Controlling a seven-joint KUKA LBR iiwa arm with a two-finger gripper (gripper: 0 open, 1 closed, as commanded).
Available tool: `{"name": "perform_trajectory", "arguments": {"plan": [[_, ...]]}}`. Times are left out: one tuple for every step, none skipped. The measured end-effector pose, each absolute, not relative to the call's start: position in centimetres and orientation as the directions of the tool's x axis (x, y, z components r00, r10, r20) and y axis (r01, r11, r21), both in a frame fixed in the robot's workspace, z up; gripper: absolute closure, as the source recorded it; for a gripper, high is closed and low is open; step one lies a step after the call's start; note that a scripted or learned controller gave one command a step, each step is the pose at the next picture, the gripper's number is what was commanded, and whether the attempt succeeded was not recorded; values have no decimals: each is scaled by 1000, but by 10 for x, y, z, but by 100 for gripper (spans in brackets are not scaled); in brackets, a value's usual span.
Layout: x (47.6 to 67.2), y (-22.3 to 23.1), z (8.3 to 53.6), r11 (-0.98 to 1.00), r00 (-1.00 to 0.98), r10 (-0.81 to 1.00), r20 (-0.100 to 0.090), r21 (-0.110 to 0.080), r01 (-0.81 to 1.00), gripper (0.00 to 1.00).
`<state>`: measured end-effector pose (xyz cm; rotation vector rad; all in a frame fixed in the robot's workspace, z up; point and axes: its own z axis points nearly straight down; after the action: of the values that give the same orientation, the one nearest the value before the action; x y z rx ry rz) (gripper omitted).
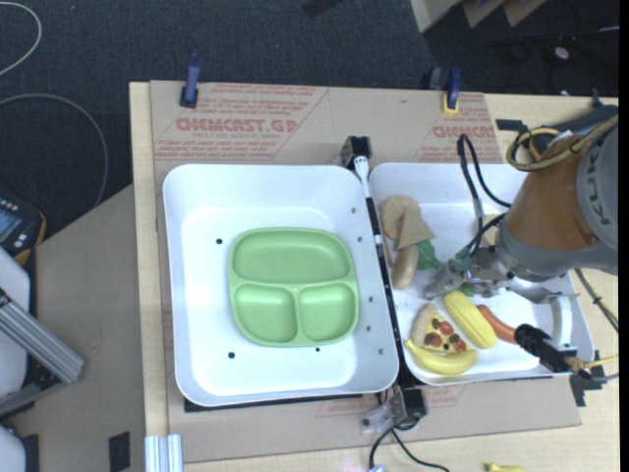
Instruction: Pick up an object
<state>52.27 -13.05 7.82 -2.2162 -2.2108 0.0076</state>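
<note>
Gripper (444,281): low inside the right-hand shallow white bin (432,173), near its middle, pointing toward the wall shared with the other bin; how far open, or whether anything is gripped, cannot tell, since the grey metal tip blurs into one shape.
Nearest thing: small dark green plastic piece (428,256), just beside the tip on the far side; touching or apart, cannot tell.
Likely pick: yellow oblong plastic toy, corn-like (470,320), just beside the gripper on the near side, lying slantwise on the bin floor.
Look of it: bright yellow, rounded at both ends, smooth and slightly glossy, upper side fully in view.
Crowding it: pale wedge-shaped toy pizza slice with red dots (438,335) touching its left side; curved yellow toy banana (440,361) along the near rim below both; orange carrot-like stick (497,324) against its right side.
Farther left: crumpled tan, paper-like lump (405,222) by the shared wall, with a pale stub below it.
Arm (550,209): grey with orange band, over the bin's right half, hiding the floor there.
Left-hand white bin (197,264): holds a light green three-compartment plastic plate (293,285), well apart from the gripper.
Under both bins: printed brown cardboard sheet (246,116).
</note>
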Motion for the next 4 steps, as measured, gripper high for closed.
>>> {"name": "perform_trajectory", "arguments": {"plan": [[527, -132, 95, -2, 2, 1000, -1, 3, 1000, 100], [504, -46, 186, 0, 0, 1000, 0, 0, 1000, 100], [492, 5, 253, 6, -6, 1000, 1, 6, 1000, 100], [480, 28, 407, 7, -7, 1000, 3, 20, 1000, 100]]}}
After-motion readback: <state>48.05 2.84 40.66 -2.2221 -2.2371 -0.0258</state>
